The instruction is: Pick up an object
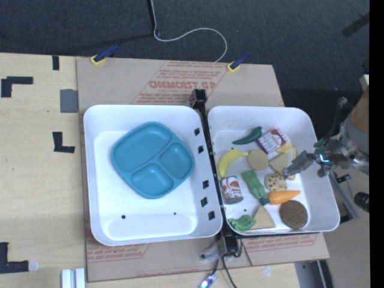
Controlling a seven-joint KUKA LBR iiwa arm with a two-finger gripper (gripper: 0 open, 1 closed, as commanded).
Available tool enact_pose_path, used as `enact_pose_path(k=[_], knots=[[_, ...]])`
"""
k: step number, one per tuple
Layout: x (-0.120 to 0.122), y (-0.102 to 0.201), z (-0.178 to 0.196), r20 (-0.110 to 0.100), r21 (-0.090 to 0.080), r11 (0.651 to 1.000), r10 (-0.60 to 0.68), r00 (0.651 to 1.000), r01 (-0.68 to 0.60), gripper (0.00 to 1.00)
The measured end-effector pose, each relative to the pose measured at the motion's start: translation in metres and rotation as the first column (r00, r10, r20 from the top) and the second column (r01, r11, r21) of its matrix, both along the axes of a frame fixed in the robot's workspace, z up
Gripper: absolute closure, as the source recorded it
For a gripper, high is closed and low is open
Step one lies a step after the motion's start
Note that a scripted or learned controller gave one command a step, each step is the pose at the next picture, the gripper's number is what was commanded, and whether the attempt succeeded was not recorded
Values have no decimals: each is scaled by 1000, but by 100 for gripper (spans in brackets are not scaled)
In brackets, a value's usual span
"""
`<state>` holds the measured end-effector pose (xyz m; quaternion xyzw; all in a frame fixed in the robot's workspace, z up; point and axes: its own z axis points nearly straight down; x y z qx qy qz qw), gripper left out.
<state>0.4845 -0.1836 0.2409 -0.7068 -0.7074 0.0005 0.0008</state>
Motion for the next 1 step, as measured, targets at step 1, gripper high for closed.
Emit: enact_pose_path(k=[1], knots=[[0, 0, 10, 0, 0, 1000, 1, 1000, -1, 100]])
